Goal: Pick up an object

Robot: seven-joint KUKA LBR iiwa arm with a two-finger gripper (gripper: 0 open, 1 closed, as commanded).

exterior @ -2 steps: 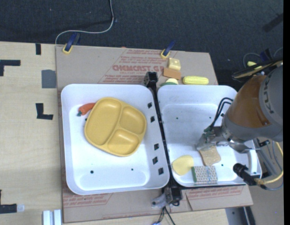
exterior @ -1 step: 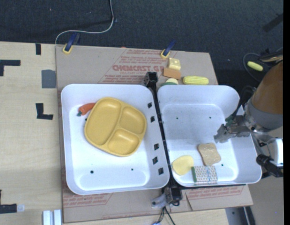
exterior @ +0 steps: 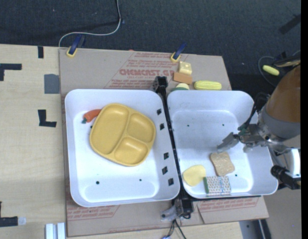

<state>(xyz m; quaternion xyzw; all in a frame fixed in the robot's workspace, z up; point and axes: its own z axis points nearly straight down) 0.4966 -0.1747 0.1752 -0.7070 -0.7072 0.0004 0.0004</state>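
Tool point(exterior: 232, 142) fingers are spreading apart, pinching nothing, as we are hovering just above the tan sponge-like slice point(exterior: 222, 163) in the right bin point(exterior: 193, 101); we are judging it light, soft, best gripped across its narrow sides

A grey arm point(exterior: 273, 133) with an orange band point(exterior: 288, 101) ends in a dark metal pincer point(exterior: 232, 141).

Left bin point(exterior: 79, 183) holds a yellow divided plate point(exterior: 123, 134) with an orange item point(exterior: 92, 114) at its upper-left edge. Right bin point(exterior: 203, 103) holds a tan slice point(exterior: 222, 163), a yellow piece point(exterior: 194, 175) and a patterned packet point(exterior: 217, 184). Gripper point(exterior: 232, 139) hangs above the slice, apart from it.
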